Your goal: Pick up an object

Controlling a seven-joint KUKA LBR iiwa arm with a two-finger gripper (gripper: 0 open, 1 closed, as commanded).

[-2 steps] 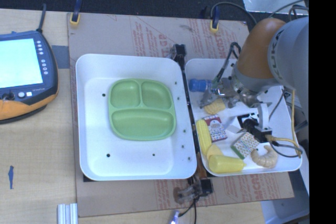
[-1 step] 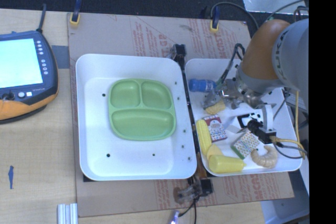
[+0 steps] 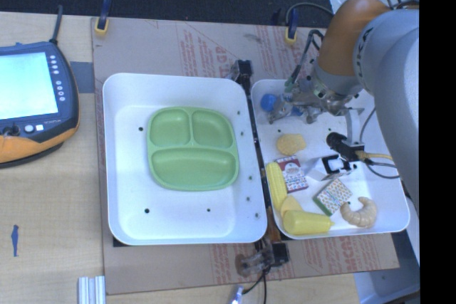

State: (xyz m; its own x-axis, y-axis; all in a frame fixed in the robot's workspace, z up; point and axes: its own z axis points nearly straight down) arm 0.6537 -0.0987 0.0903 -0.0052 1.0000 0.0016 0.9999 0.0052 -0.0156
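My gripper point(image 3: 293, 112) hangs spread and empty over the right bin's point(image 3: 399, 221) far end beside the round cracker point(image 3: 291, 144) (light, brittle, I'd guess), best pinched gently across its rim.

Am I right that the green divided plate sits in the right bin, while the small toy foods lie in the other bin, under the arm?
Not quite: the camera view shows the green plate in the left bin. The toy foods, such as the croissant, lie in the right bin, under the arm, as you said.
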